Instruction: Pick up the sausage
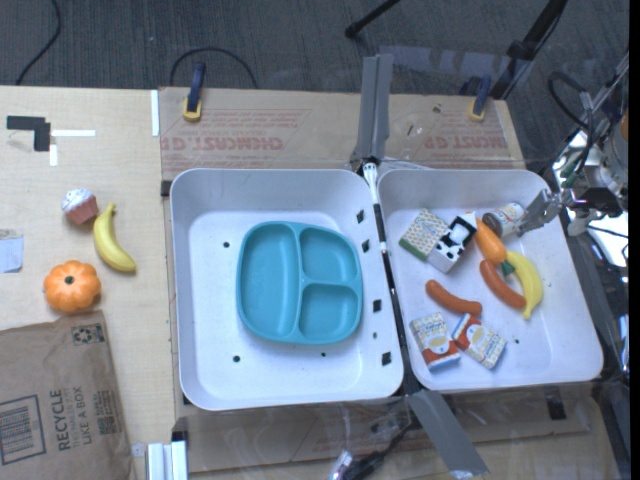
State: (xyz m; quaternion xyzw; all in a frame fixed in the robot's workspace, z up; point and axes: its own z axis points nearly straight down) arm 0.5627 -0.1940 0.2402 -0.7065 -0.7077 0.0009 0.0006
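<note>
Camera view, looking down on the table (100,183): judged as the approach step, with no grasp made yet. Sausage (453,299) lying loose on the floor of the right bin (592,360), near its middle, slanting from upper left to lower right. Just below it, close to touching, two small cartons (436,333) (483,346); up and to its right, a second reddish sausage-like piece (501,282) pressed against a banana (527,283), with a carrot (489,240) above those. Near the bin's upper left, two small boxes (424,234) (455,243). In the left bin (200,368), a blue divided tray (298,283).

Pincer (548,208) hanging at the right bin's upper right corner, well apart from the sausage and nearer the carrot and a small pale object beside it. Too small and cluttered to tell whether wide or narrow; nothing seen held.

Next, probably: travel left and down across the bin to above the sausage's middle, turn to close across its short width, then descend clear of the cartons below and the look-alike piece to the right
</note>
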